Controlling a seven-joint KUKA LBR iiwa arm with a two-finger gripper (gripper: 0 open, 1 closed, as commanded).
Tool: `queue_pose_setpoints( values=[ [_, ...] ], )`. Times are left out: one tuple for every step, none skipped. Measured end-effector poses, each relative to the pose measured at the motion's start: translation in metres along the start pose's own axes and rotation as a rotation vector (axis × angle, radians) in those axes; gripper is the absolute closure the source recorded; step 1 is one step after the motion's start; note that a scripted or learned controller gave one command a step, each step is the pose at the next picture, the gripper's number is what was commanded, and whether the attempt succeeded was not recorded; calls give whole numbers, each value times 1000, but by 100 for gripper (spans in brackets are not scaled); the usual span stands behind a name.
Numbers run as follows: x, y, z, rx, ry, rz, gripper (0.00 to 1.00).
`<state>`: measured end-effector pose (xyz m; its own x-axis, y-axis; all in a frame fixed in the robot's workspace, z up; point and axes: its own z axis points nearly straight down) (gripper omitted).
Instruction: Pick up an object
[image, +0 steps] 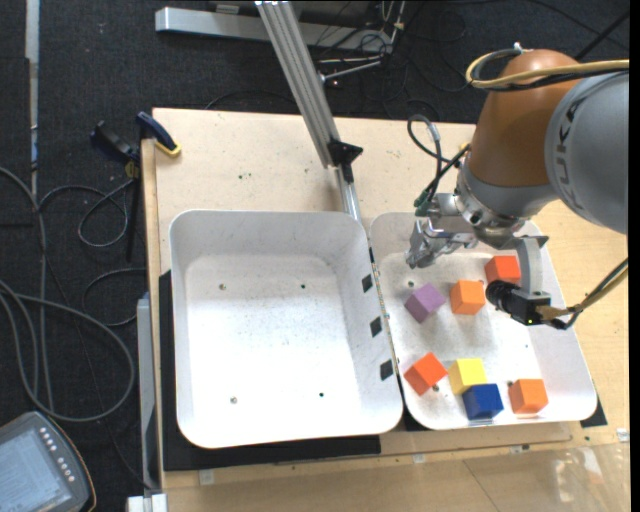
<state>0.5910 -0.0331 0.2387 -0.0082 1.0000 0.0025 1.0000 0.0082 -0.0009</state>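
The end effector (424, 250), its state impossible to tell, hangs just above the purple cube (424, 301), probably light and rigid; grip opposite flat faces.

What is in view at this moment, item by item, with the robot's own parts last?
white bins: 2, white, side by side on the bench; left bin, right bin
orange cubes: 4, orange, right bin; far right, middle, near left, near right
purple cube: 1, purple, right bin, left of the middle orange cube
yellow cube: 1, yellow, right bin, near edge
blue cube: 1, blue, right bin, just in front of the yellow cube
clamp: 1, black, blue and yellow, bench's far left corner
pendant: 1, grey, floor at lower left
arm: 1, grey with orange band, over the right bin
gripper: 1, metal, above the right bin's far part
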Motion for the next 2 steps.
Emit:
queue_pose_setpoints(
  values=[
    [46,-15,10,2,-1,1,100],
    [94,-35,-2,0,0,0,100]
  ],
)
